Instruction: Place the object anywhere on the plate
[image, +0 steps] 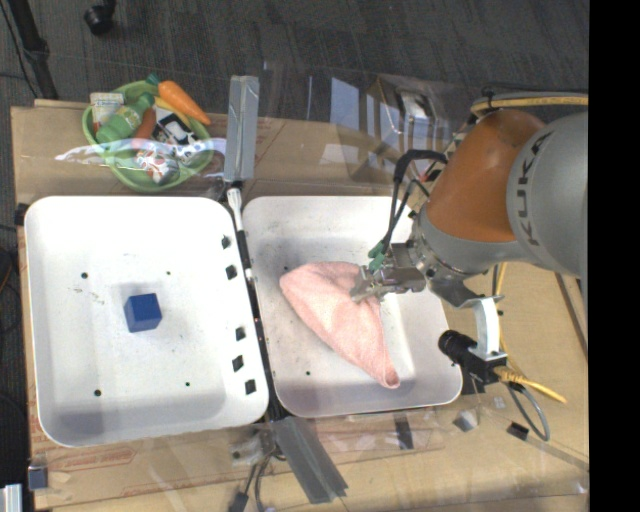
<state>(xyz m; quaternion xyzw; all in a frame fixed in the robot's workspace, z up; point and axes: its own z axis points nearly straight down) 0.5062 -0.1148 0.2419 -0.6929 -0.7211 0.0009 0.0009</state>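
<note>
A small blue cube (143, 312) rests on the floor of the left white bin (60, 400), left of its middle. In the right white bin (300, 400) lies a pink, soft-looking, leaf-shaped thing (335, 320), stretched from the bin's middle toward its front right. My gripper (366, 288) reaches in from the right and hangs at the upper right edge of the pink thing, touching or just above it. Nothing is visibly held between its fingers. The cube is far to the gripper's left, across the divider.
A green bowl (135, 175) with a toy carrot and other small items stands behind the left bin. The raised divider with black clips (243, 300) separates the two bins. The arm's bulky grey and orange body (500, 195) overhangs the right bin's far right corner.
</note>
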